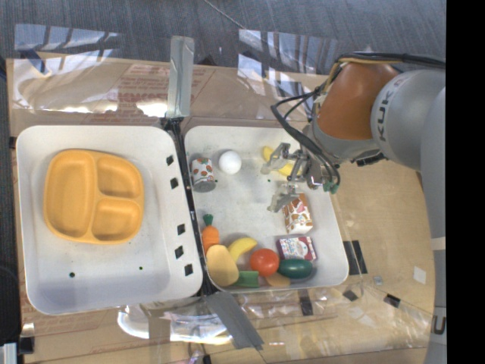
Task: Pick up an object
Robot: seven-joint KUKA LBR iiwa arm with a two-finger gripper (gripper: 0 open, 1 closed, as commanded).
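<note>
Cardboard-lined bench (pixel 379 226) on dark carpeted floor (pixel 91 6)

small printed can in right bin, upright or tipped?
Tipped, it looks like. The can lies near the right bin's left wall beside the white ball, its printed side facing the camera and its length along the bin floor.

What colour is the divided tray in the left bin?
Yellow-orange: the divided tray, seen in the camera view.

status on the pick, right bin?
Gripper low over the right bin, nothing between its fingers. Small carton right beside it, still lying on the bin floor. White ball and can off to the side, not in the way.
</note>
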